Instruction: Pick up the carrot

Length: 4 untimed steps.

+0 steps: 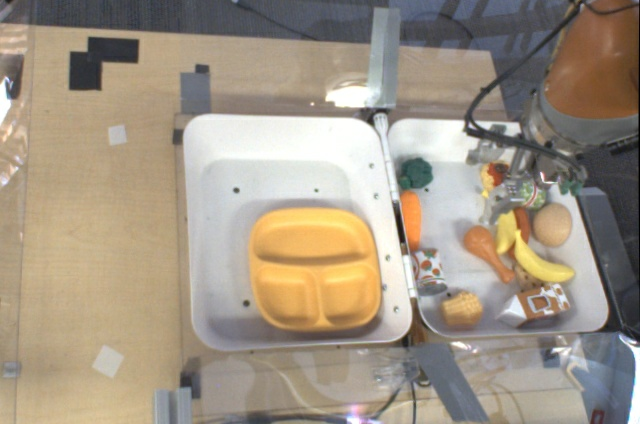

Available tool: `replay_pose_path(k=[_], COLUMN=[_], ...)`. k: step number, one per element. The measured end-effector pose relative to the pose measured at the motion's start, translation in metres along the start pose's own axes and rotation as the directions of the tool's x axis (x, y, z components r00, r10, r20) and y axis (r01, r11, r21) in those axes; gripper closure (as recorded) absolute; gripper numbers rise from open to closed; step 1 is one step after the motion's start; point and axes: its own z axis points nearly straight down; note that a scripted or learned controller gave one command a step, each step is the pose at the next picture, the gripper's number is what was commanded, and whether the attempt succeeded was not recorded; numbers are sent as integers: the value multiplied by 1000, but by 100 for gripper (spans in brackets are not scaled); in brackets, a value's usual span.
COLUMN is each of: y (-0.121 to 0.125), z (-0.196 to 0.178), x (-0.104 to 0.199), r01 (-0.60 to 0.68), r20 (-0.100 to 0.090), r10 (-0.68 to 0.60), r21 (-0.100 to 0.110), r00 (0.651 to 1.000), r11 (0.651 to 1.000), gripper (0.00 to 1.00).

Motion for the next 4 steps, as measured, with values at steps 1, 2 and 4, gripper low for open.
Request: replay_pose_path(k=[1, 2, 4], y=[35, 37, 54], z=[104, 91, -60], x=[-9, -12, -37], r01=[-153, -146, 538], r20=[8, 15, 7], r10=[153, 146, -538], r21=[-1, -2, 3], r00=[988, 989, 843], r11=[988, 989, 843], gripper=[0, 100, 100])
